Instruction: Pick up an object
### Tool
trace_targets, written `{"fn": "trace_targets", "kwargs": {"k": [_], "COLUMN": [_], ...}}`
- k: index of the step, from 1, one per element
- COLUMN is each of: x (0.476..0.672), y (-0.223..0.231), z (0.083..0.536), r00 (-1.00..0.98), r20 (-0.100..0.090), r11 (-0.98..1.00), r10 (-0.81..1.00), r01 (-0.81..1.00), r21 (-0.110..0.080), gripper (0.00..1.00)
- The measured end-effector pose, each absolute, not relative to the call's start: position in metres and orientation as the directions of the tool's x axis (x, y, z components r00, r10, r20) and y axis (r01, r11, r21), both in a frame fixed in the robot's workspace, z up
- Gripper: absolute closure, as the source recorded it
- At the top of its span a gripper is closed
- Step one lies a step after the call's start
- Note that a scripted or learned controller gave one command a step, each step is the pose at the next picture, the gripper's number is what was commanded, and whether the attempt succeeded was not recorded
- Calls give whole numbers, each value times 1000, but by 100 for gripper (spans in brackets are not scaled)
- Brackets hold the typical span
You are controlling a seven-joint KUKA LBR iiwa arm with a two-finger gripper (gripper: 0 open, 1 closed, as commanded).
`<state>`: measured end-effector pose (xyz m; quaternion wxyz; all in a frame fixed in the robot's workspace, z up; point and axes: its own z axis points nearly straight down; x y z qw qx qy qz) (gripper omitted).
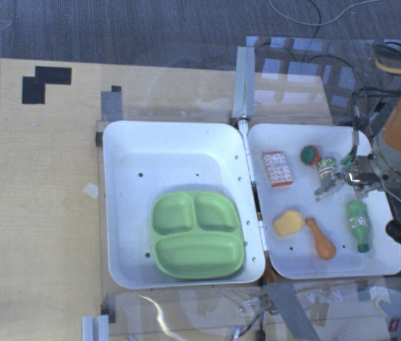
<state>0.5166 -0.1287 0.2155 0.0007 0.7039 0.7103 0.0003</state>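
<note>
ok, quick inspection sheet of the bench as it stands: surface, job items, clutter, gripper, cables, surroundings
Surface: wooden bench bearing two white bins, left bin and right bin.
Job's things: in the right bin, red-patterned box, red-green ball, yellow piece, orange utensil, green bottle, small green-white item by the gripper.
Clutter: green divided plate in the left bin.
Gripper: gripper low over the right bin; finger state unclear.
Cables: thin cable looped on the floor; yellow hose at right.
Surroundings: grey carpet; black tape marks on the bench.
</note>
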Motion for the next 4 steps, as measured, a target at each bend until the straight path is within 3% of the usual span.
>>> {"fn": "trace_targets", "kwargs": {"k": [1,2,3,4], "x": [593,664,661,671], "y": [-154,-163,-164,-120], "z": [94,86,95,185], "r00": [-22,-111,-117,-218], "r20": [-2,6,6,-3], "r11": [22,111,117,218], "r10": [1000,994,993,976], "r01": [1000,993,992,976], "r21": [5,-30,-49,7], "gripper": [0,0,100,100]}}
